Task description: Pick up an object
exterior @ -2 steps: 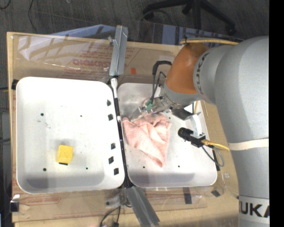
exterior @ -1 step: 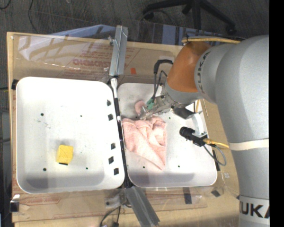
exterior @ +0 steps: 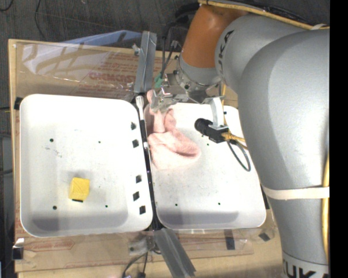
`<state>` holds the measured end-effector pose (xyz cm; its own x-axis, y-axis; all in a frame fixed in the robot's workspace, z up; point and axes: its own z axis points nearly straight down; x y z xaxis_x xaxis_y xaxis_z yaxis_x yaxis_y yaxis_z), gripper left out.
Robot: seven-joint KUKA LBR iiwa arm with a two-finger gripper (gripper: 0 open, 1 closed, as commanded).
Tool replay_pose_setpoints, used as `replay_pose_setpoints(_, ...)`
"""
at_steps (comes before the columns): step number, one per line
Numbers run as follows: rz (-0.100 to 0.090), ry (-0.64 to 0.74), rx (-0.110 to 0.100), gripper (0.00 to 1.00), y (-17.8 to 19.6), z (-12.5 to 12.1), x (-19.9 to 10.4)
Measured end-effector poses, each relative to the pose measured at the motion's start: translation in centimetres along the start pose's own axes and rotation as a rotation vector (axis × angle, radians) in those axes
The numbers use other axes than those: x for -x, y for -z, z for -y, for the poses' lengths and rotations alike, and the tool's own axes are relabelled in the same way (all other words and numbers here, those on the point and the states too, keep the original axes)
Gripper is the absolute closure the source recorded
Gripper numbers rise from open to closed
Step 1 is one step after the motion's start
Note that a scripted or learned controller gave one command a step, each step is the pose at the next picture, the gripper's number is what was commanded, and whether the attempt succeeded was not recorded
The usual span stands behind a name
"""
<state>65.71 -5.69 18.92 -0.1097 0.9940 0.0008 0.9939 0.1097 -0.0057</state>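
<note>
Hovering pincer [exterior: 158,100] at right bin's [exterior: 243,213] far-left corner | pink cloth [exterior: 171,138] directly beneath, touching | grip state unclear

Arm [exterior: 278,97] hides right bin's [exterior: 220,213] far corner; pink cloth's [exterior: 171,139] upper end tucked under gripper [exterior: 160,100].

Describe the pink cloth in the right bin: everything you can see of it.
The crumpled pink cloth looks soft and limp, like fabric or plush, pale pink with deeper rosy folds. It lies bunched in the upper left part of the right white bin, against the divider between the bins. Its upper end rises toward the arm's two-finger gripper, which sits directly over it; whether the cloth is gripped cannot be told. The lower lobe spreads flat on the bin floor.
</note>
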Motion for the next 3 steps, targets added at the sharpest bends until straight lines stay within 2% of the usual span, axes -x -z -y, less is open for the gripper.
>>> replay_pose_setpoints(1, 0.000, -0.401, -0.002, 1.00, 3.6, 0.6, 4.9)
replay_pose_setpoints(2, 0.000, -0.056, -0.001, 1.00, 4.8, 1.0, 8.3)
replay_pose_setpoints(3, -0.001, 0.379, -0.002, 1.00, 4.8, 2.1, 7.7)
